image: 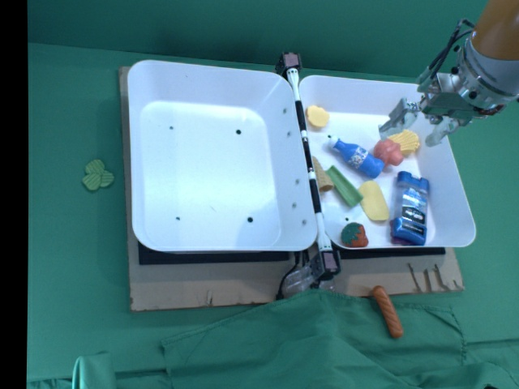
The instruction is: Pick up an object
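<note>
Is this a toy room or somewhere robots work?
Probably a robot practice bench: a grey two-finger gripper hangs open over a shallow white bin of plastic toy food, on a green cloth-covered table.

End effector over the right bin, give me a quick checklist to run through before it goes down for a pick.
1. End effector open: ok, fingers spread with nothing between them.
2. Target underneath: ok, the yellow corn piece and red toy lie just below it.
3. Target stands apart: not ok, those two touch each other.
4. Room from the right bin wall: ok, the toys lie inside the rim.
5. Height above the toys: cannot tell from this slant.
</note>
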You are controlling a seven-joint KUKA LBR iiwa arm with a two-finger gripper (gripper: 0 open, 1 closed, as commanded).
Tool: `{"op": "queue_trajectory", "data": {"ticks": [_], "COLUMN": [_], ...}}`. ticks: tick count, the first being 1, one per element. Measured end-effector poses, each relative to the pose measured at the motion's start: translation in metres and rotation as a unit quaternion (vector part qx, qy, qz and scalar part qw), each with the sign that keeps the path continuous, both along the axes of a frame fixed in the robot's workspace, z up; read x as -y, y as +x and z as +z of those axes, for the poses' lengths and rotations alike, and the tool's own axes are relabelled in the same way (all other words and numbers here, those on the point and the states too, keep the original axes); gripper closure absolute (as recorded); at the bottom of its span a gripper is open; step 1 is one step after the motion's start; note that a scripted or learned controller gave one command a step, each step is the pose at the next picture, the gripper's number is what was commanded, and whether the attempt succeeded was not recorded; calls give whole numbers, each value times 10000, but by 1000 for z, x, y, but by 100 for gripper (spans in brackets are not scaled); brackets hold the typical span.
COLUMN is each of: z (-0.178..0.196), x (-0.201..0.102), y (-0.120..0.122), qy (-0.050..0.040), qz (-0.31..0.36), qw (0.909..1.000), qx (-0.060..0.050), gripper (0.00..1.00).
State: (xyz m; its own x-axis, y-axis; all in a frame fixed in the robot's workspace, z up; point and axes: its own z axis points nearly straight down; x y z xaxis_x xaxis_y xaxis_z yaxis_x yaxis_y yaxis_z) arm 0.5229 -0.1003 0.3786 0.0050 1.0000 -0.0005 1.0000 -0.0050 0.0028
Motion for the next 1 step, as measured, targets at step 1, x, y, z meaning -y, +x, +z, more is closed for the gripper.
{"op": "queue_trajectory", "data": {"ticks": [1], "z": [-102], "x": [-7], "y": [7], "qy": [3], "qz": [6], "qw": [10000], "qx": [-48], "gripper": [0]}}
